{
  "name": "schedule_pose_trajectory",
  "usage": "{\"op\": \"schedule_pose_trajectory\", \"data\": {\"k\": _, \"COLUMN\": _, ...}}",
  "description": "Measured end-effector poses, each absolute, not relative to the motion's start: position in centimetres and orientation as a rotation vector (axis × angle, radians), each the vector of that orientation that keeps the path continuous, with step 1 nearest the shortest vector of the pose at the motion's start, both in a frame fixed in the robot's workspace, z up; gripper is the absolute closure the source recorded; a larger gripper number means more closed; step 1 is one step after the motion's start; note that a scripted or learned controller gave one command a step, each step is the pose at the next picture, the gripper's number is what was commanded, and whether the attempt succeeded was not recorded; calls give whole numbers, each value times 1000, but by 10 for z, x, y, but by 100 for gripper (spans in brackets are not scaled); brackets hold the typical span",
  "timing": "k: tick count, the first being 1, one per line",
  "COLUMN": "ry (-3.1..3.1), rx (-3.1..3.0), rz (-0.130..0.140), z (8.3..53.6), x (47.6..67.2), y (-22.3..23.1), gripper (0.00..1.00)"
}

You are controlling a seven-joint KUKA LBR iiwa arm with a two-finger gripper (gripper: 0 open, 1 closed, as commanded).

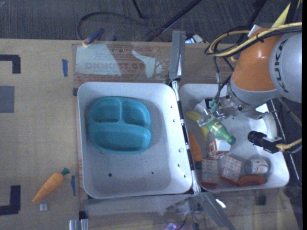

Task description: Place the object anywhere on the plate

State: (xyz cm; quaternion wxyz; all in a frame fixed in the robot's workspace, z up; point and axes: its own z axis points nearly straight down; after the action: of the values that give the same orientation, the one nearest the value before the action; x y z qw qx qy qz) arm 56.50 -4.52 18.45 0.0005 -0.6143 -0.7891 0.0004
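Note:
A blue plate (120, 123) with three compartments lies in the left bin (158, 176), towards its far left. My gripper (214, 113) hangs over the far-left part of the right bin (280, 171), just above a green and yellow bottle (221, 131) and next to a yellow banana (194, 115). The orange-banded wrist (254, 66) covers the bin's far side.
The right bin also holds an orange carrot-like piece (194, 147) along its left wall, three small cartons (230, 167), a can (256, 166) and a red sausage (251, 180). A toy carrot (48, 187) lies on the bench outside, at the near left.

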Motion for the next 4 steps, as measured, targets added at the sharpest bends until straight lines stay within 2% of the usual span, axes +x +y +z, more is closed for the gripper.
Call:
{"op": "schedule_pose_trajectory", "data": {"k": 1, "ry": -2673, "rx": -1649, "rz": 0, "z": 185, "x": 562, "y": 51, "gripper": 100}}
{"op": "schedule_pose_trajectory", "data": {"k": 2, "ry": -2578, "rx": -1797, "rz": -2, "z": 171, "x": 608, "y": 124, "gripper": 100}}
{"op": "schedule_pose_trajectory", "data": {"k": 3, "ry": -2578, "rx": -1798, "rz": -1, "z": 171, "x": 609, "y": 124, "gripper": 0}}
{"op": "schedule_pose_trajectory", "data": {"k": 4, "ry": -2583, "rx": -1796, "rz": -5, "z": 182, "x": 609, "y": 125, "gripper": 100}}
